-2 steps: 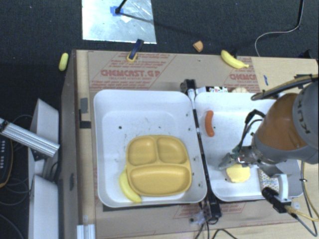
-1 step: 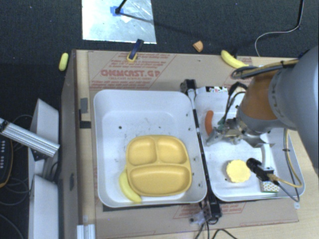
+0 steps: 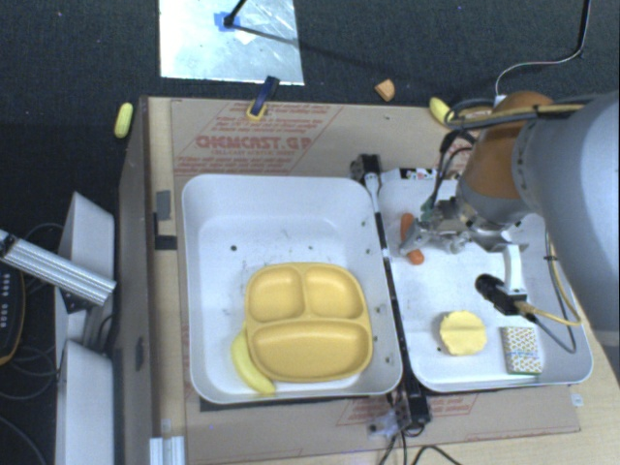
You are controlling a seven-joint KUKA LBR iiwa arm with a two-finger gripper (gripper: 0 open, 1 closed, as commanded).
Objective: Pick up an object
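A grey KUKA arm [image 3: 542, 163] reaches from the right over the counter's right bin [image 3: 572, 361], its end effector [image 3: 441, 223] low near that bin's upper left corner, close to a small orange object [image 3: 411, 231]. Whether the end effector is spread or pressed together cannot be told. A round yellow piece [image 3: 463, 332] and a patterned block [image 3: 522, 349] lie nearer the bin's front. In the left bin [image 3: 208, 260], a yellow divided tray [image 3: 308, 320] sits beside a banana [image 3: 248, 364].
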